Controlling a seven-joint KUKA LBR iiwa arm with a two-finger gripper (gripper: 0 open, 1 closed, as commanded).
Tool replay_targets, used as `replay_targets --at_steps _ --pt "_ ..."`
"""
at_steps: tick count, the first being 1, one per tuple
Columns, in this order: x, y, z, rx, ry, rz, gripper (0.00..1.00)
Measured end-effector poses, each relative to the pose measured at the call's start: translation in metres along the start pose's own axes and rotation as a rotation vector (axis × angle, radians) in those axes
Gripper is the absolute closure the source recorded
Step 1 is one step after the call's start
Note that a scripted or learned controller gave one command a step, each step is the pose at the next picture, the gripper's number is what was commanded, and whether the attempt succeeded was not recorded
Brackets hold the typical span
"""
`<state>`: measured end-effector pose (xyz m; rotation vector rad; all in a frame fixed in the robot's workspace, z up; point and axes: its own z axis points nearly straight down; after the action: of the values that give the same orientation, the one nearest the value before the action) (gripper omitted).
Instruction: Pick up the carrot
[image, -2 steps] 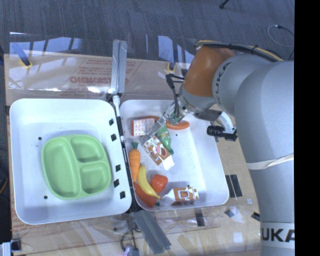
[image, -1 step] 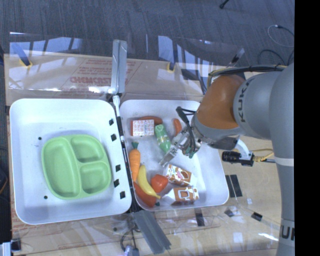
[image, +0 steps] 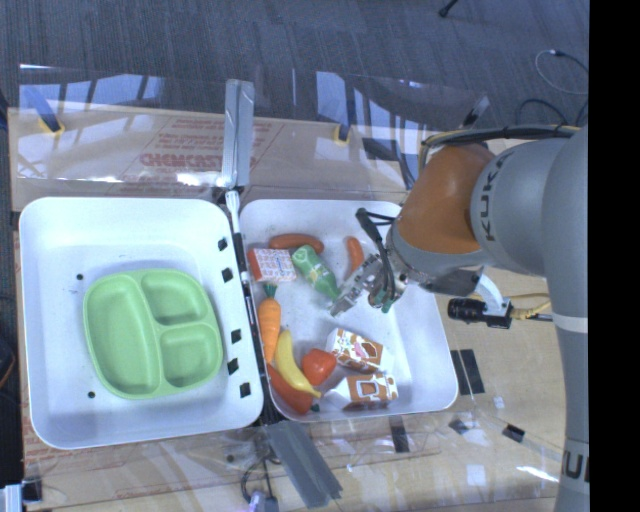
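The carrot (image: 269, 322) is orange with a green top and lies lengthwise along the left wall of the right bin (image: 432, 345), its tip toward the banana (image: 288, 362). My gripper (image: 366, 296) hangs over the middle of that bin, to the right of the carrot and well apart from it. Its fingers look open and hold nothing. The grey arm with the orange band (image: 445, 205) reaches in from the right.
Around the carrot lie a red-and-white packet (image: 272, 264), a green bottle (image: 315, 272), a red sausage (image: 296, 241), a small orange piece (image: 354, 252), a red fruit (image: 318, 365) and two cartons (image: 358, 350). The left bin (image: 50, 250) holds a green divided plate (image: 152, 330).
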<state>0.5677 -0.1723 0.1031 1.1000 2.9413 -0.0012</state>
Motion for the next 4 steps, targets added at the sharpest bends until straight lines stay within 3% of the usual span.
replay_targets --at_steps 1,2,3,4 --pt "0.011 0.107 -0.09 -0.001 0.0 0.097 1.0" --pt "0.058 0.044 -0.032 0.002 0.004 0.165 1.0" --pt "0.058 0.044 -0.032 0.001 0.003 0.166 0.0" --pt "0.086 0.023 0.003 -0.013 -0.01 0.038 0.0"
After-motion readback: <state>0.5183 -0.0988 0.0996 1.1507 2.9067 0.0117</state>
